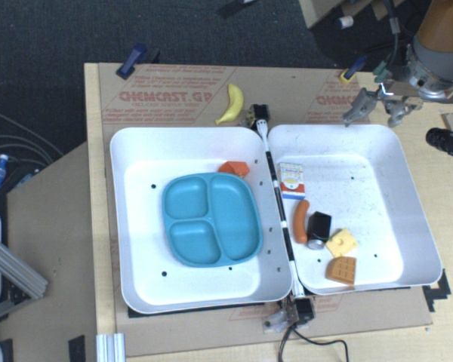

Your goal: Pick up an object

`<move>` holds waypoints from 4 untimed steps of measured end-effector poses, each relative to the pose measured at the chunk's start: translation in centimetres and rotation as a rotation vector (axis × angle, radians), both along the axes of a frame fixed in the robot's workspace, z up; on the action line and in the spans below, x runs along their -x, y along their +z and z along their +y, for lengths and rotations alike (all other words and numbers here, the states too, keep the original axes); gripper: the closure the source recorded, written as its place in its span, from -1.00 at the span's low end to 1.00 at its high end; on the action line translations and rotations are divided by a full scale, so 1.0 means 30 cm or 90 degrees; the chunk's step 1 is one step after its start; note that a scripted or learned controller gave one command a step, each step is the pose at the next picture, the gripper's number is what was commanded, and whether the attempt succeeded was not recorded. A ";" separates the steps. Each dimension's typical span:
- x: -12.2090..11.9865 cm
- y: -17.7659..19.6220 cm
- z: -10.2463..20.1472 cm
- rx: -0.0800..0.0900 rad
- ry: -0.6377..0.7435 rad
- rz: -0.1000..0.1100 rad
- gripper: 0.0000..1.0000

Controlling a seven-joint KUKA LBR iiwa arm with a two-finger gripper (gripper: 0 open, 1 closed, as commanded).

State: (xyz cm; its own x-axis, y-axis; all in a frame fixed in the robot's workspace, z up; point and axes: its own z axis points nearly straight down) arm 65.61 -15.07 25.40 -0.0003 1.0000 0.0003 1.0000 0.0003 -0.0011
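My gripper [377, 108] hangs above the far rim of the right bin [392, 164], its two grey fingers spread apart with nothing between them. In the right bin lie a small white carton [291, 179], an orange sausage [300, 220], a black block [318, 227], a yellow cheese wedge [342, 242] and a brown waffle [342, 269], all near its left and front side. The left bin [136, 164] holds a blue divided plate [211, 219] and an orange piece [235, 169] behind it.
A yellow banana [231, 104] lies on the cardboard behind the left bin. A blue clip [130, 61] sits at the board's far left corner. Cables and metal parts lie off the bench at left.
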 end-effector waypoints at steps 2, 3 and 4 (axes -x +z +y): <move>-0.033 -0.566 0.197 -0.001 0.000 0.001 -1.00; -0.037 -0.529 0.196 0.000 0.001 -0.001 1.00; -0.036 -0.530 0.196 0.000 0.001 0.000 -1.00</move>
